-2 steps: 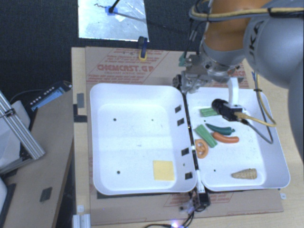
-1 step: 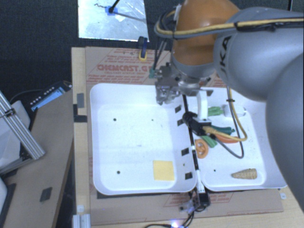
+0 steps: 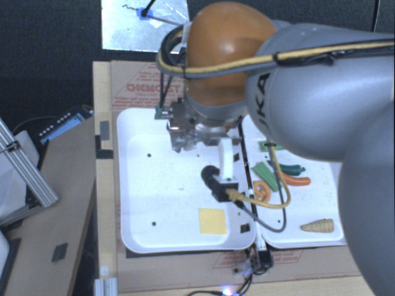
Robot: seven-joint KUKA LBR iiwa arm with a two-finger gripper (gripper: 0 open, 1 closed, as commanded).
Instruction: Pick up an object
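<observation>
1. Left bin (image 3: pixel 142 184): a shallow white tray of smooth plastic with rounded corners. Most of its floor is bare. The low wall probably serves to keep loose pieces within reach of the arm.
2. Gripper (image 3: pixel 179 139): a grey metal assembly hanging over the bin's 12 o'clock area, under the glossy orange band (image 3: pixel 225 48). It points down at bare floor, and nothing is seen held in it. Whether it is open or closed cannot be told, because the wrist hides its tip.
3. Yellow square (image 3: pixel 213 221): a thin, flat, matt tile lying at about 5 o'clock from the gripper, well apart from it, near the bin's front wall. It is the only clear candidate in this bin. Being so flat, it likely offers little edge to grasp.
4. Right bin (image 3: pixel 308 239): a matching white tray.
   - A green wedge (image 3: pixel 265 171) lies near an orange stick (image 3: pixel 297 180), close to the bin's centre.
   - A tan ridged cone (image 3: pixel 318 226) lies on its side at 5 o'clock.
   - These rounded shapes look easier to pinch.
5. Arm (image 3: pixel 321 91): a smooth grey casing that enters from 3 o'clock and overhangs the right bin.
</observation>
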